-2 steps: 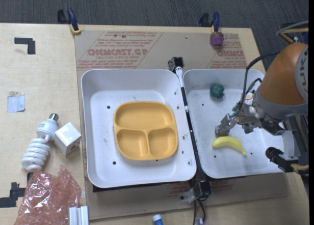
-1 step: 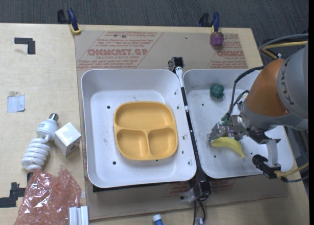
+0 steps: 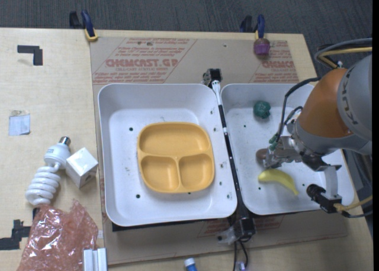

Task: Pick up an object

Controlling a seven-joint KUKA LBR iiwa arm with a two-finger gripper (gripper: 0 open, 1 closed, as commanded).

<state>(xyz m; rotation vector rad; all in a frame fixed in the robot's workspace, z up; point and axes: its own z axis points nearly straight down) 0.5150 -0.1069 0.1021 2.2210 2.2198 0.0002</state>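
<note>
Even, bright overhead light, soft shadows inside the white bins [image 3: 112, 145], mild glare, slight overall softness

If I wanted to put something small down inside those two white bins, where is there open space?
In the left white bin, bare floor rings the yellow divided plastic tray, widest on its left side. In the right white bin, the strip between the green ball and the centre divider is free. Around the yellow banana and end effector it's crowded.

end effector [image 3: 273, 158] fingertips hidden, arm [image 3: 337, 116] cut off right

Yellow banana [image 3: 279, 180] in right bin [image 3: 249, 199]
</note>
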